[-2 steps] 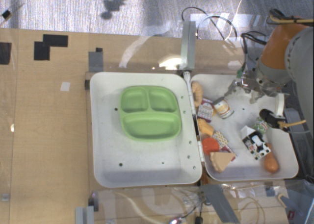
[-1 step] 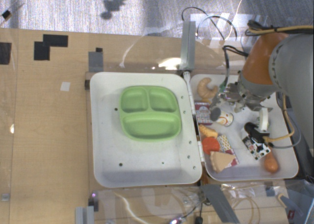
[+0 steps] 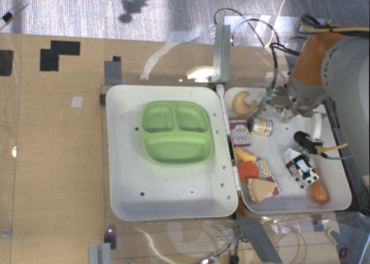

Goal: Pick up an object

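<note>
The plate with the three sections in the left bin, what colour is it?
The plate is light green, seen clearly in the camera view.

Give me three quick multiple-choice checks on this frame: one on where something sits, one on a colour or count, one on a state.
1. Where does the divided plate lie?
A. in the left bin
B. in the right bin
C. on the bare bench

2. What colour is that plate?
A. blue
B. green
C. red

3. How do the plate's compartments stand?
A. heaped with food
B. covered by a lid
C. bare, with nothing in them

Answers: 1 A, the plate rests in the middle of the left bin, while the croissant, the small can and the other items are in the right bin. 2 B, it is light green all over. 3 C, all three compartments show their plain green floor.
</note>
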You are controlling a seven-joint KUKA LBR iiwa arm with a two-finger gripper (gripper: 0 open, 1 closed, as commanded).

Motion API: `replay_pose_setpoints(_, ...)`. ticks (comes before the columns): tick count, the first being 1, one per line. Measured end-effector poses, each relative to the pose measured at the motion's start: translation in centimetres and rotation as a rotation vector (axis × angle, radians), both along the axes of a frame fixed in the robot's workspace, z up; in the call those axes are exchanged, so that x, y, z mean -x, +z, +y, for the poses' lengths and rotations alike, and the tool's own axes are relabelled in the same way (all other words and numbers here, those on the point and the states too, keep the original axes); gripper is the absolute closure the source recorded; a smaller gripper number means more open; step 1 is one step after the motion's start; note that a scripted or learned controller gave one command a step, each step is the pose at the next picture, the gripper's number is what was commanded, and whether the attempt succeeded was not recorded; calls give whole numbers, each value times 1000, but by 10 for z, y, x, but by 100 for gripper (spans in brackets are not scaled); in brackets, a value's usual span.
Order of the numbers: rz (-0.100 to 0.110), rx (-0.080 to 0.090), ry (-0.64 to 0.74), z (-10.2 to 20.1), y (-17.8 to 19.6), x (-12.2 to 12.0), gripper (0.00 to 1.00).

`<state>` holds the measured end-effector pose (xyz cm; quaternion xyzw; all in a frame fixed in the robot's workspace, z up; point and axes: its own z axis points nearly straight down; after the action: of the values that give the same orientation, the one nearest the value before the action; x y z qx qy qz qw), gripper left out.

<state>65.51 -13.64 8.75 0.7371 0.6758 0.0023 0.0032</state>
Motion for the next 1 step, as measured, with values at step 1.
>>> replay_pose_setpoints(1, 1, 0, 25, -45, 0, -16, 0)
